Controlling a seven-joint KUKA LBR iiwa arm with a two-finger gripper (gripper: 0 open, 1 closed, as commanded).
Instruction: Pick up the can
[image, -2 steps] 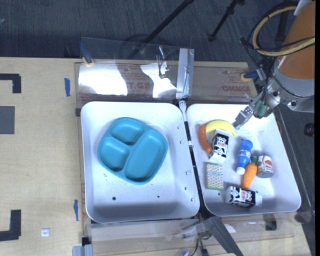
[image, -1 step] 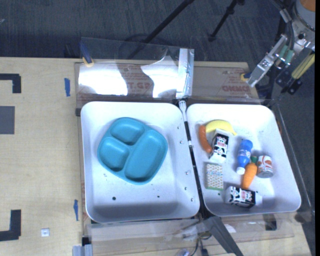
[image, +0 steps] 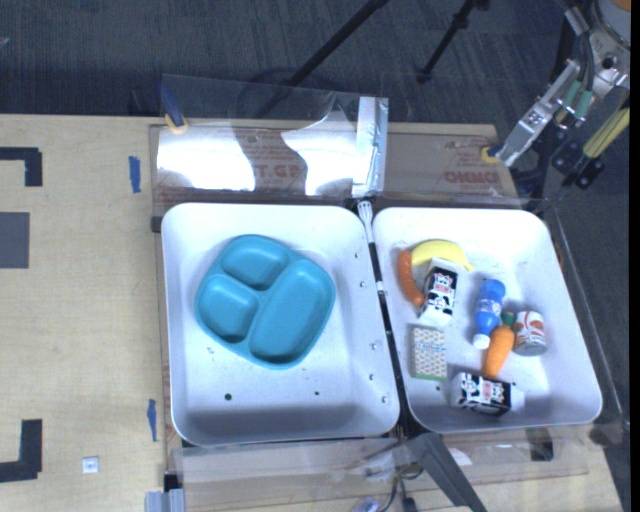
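Note:
The can is small, red and white, and lies on its side near the right wall of the right bin. An orange carrot rests against its left side. My gripper hangs at the top right, above the bench behind the right bin's far edge. It is well apart from the can and from everything else in the bin.
The right bin also holds a banana, an orange sausage-shaped piece, a cow-print carton, a blue bottle, a patterned box and a second cow-print carton. A blue divided plate lies in the left bin.

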